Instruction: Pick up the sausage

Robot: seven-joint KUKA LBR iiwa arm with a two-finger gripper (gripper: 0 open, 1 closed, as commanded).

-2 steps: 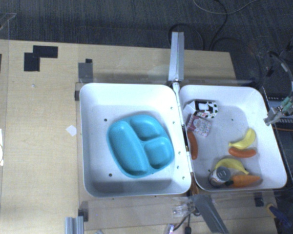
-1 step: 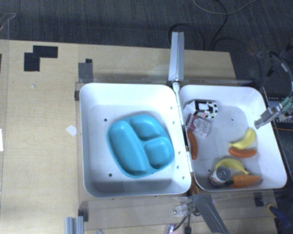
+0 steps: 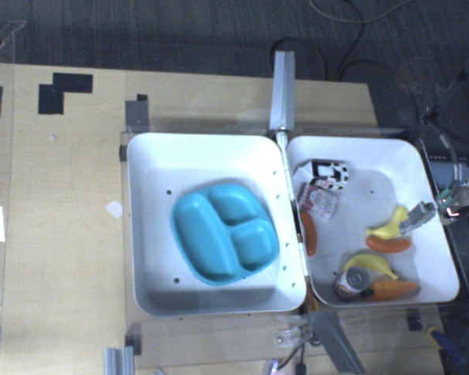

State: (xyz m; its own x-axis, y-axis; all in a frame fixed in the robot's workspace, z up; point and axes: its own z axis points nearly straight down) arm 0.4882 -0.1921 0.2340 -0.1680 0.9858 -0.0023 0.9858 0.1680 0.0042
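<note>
Gripper [image 3: 419, 213] hanging over the right white bin [image 3: 383, 151].
Can't tell if the jaws are open; the reddish-brown sausage [image 3: 309, 233] lies along that bin's left wall.

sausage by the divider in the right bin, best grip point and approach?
Grip the sausage at mid-length from above, fingers closing across its narrow width. It lies lengthwise close along the right bin's left wall, so the wall-side finger has little room. The clear wrapper crowds its upper end, so stay mid to lower.
</note>
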